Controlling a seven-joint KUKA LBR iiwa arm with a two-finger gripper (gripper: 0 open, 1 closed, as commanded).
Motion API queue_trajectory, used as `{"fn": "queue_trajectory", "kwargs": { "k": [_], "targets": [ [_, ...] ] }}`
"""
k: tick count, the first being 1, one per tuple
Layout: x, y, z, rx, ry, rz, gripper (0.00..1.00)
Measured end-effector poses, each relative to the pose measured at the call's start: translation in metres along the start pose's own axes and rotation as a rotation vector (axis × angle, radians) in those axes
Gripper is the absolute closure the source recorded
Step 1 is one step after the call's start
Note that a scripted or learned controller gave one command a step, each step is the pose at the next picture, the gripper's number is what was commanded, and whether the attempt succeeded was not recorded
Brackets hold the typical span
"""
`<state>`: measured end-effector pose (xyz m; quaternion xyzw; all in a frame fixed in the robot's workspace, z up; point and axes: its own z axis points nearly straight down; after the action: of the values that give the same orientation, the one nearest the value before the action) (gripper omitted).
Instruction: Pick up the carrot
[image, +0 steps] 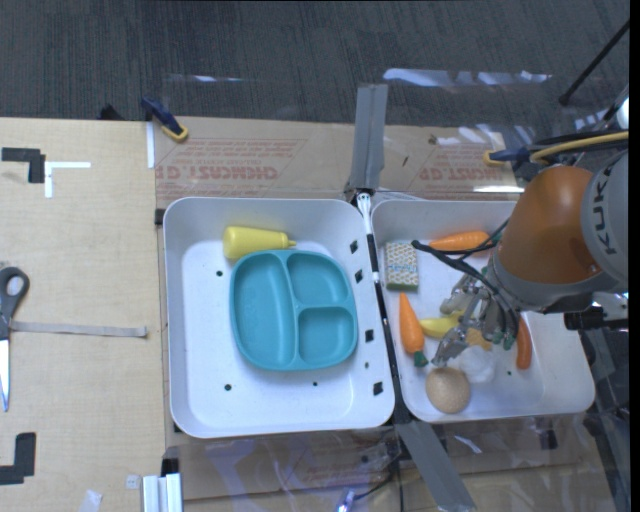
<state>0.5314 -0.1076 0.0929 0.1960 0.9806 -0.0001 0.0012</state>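
Three carrots lie in the right bin (560, 400). One carrot (410, 322) lies lengthwise near the bin's left wall, its green end toward the front. A second carrot (460, 241) rests along the back wall. The third carrot (523, 345) pokes out from under the arm at the right. My gripper (462, 325) hangs low over the middle of this bin, just right of the first carrot and over a small yellow piece (437, 326). The orange wrist band covers the bin's right part.
A beige round item (448, 390) sits at the right bin's front, and a speckled sponge (402, 265) at its back left. The left bin (190, 330) holds a teal divided plate (295, 308) and a yellow item (256, 240). Scissors (8, 300) lie on the bench at far left.
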Motion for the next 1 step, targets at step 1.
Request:
{"fn": "queue_trajectory", "kwargs": {
  "k": [1],
  "targets": [
    [0.0203, -0.0037, 0.0002, -0.001, -0.001, 0.217, 0.0]
  ]
}}
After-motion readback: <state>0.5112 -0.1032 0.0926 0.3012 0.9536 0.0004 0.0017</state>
